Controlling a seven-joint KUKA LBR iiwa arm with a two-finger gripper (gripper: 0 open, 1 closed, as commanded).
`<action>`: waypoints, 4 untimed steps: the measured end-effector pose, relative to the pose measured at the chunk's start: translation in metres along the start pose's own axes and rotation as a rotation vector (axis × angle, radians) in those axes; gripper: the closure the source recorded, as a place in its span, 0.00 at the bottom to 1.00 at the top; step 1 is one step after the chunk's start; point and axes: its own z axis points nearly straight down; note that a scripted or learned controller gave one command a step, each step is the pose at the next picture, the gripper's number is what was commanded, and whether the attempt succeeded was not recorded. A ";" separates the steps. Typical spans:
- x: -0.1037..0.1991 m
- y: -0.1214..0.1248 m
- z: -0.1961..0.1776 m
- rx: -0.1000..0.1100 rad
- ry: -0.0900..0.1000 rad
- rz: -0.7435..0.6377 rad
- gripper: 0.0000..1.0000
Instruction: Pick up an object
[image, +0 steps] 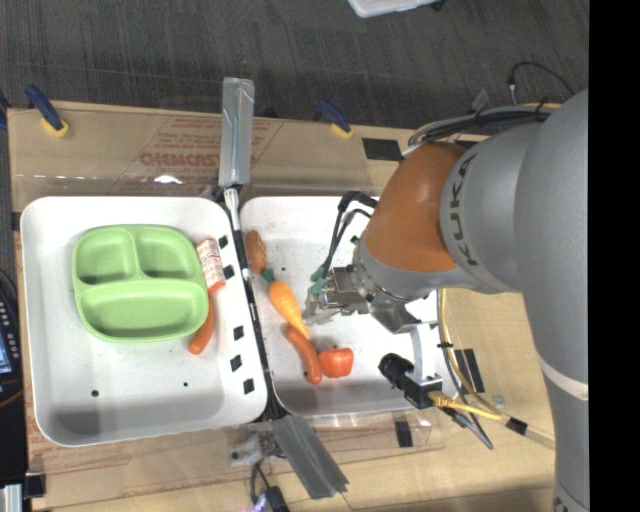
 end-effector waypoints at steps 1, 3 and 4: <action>0.000 0.000 0.001 0.002 0.000 0.001 0.00; -0.001 0.050 0.001 0.002 0.000 0.016 0.00; -0.037 0.031 0.101 -0.001 -0.001 0.064 0.00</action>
